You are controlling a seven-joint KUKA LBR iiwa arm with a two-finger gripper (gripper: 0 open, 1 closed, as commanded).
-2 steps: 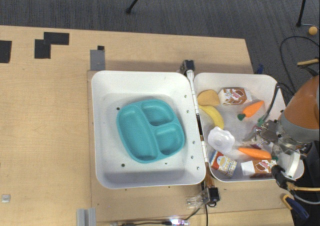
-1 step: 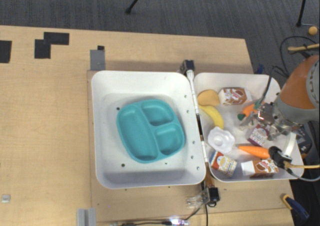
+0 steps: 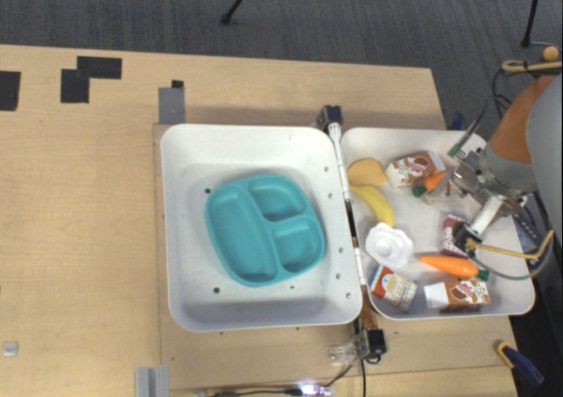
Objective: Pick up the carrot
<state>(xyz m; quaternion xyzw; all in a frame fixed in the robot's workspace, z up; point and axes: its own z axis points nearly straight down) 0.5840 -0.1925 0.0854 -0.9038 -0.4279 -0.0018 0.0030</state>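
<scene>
We take the carrot [image 3: 449, 265] as our landmark: it lies flat near the front of the right bin [image 3: 519, 298], tip pointing right, with its green end toward the bin's middle. The gripper [image 3: 475, 226] hangs just above and to the right of it, slanting down from the arm [image 3: 528, 136], and we cannot tell whether the jaws are released or clenched; nothing shows between them.

Going left to right: well left of the carrot, in the left bin [image 3: 176, 210], sits a teal tray [image 3: 264, 228], out of our way. Just left of the carrot is a white cup [image 3: 389, 246], with a banana [image 3: 376, 204] behind it and a small carton [image 3: 393, 288] in front. Behind the carrot lie a packet [image 3: 413, 168] and a small second orange piece [image 3: 434, 181], which we judge a decoy to avoid. Just in front of the carrot sits a brown box [image 3: 462, 292].

To do this well, we think the jaws should straddle the carrot's thick middle across its width and come straight down. The cup and box crowd both ends, and the loose cable [image 3: 506, 251] near the tip could snag.
</scene>
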